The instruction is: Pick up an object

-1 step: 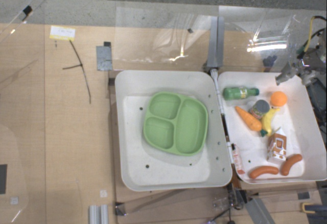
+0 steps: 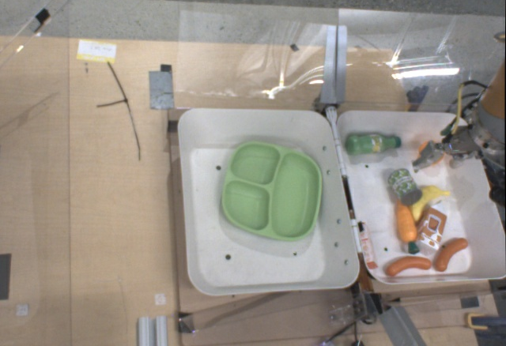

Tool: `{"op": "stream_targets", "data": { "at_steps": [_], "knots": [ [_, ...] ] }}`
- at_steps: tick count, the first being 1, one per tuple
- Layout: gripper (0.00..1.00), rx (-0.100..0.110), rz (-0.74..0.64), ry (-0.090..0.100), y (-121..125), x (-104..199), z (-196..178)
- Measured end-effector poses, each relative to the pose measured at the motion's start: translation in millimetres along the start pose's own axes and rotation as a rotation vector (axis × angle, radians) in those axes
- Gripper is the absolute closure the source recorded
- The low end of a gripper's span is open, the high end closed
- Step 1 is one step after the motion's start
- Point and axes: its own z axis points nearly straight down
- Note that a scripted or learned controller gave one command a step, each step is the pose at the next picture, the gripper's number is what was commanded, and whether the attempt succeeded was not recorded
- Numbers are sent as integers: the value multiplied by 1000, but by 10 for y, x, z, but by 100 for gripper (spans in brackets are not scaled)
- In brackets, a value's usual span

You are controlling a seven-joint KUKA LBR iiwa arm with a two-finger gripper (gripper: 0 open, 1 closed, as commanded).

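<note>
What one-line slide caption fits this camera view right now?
Gripper poised over the right bin of toy food, near the green bottle; green divided plate sits in the left bin.

I work in a robotics lab. My bench point(image 2: 79, 202) is bare plywood with two white bins point(image 2: 198, 178) fixed side by side, clear plastic sheeting point(image 2: 261, 44) as a guard behind, a yellow label point(image 2: 96, 50), loose cable point(image 2: 126, 111), and toy food point(image 2: 407, 222) as test objects.
</note>
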Motion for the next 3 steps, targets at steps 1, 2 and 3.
{"op": "stream_targets", "data": {
  "at_steps": [1, 2, 3],
  "knots": [
    [0, -1, 232, 6, 427, -102, 185],
    [100, -8, 230, -3, 436, -147, 45],
    [100, -3, 205, -1, 639, 206, -713]
  ]
}}
